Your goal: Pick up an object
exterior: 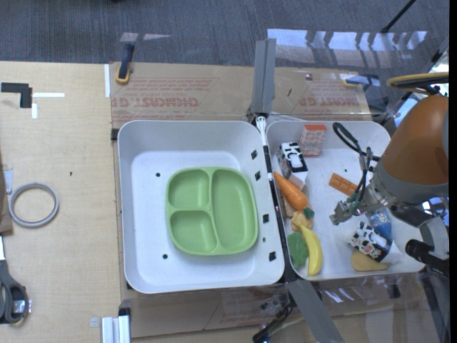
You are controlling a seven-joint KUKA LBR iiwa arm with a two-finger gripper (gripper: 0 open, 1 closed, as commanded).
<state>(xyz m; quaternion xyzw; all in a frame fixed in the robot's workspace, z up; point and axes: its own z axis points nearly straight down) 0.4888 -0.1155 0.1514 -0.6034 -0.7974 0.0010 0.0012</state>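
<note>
The right bin (325, 164) holds several small items. An orange carrot (291, 190) lies by its left wall, with a yellow banana (311, 249) and a green piece (296, 246) below it. A small printed box (313, 139) and a black-and-white pack (291, 157) sit at the back. A flat orange block (343, 185) lies mid-bin. My gripper (348, 210) hangs low over the bin's middle, just below that block. To its right lie a blue item (383, 224), a black-and-white spotted toy (368, 243) and a tan flat piece (369, 264). Nothing shows in the gripper's grasp.
The left bin (141, 148) holds a green divided plate (213, 211). My arm's orange band (425, 145) looms over the right bin's right side, with a black cable looping beside it. A tape roll (31, 204) and scissors (10, 300) lie on the bench at far left.
</note>
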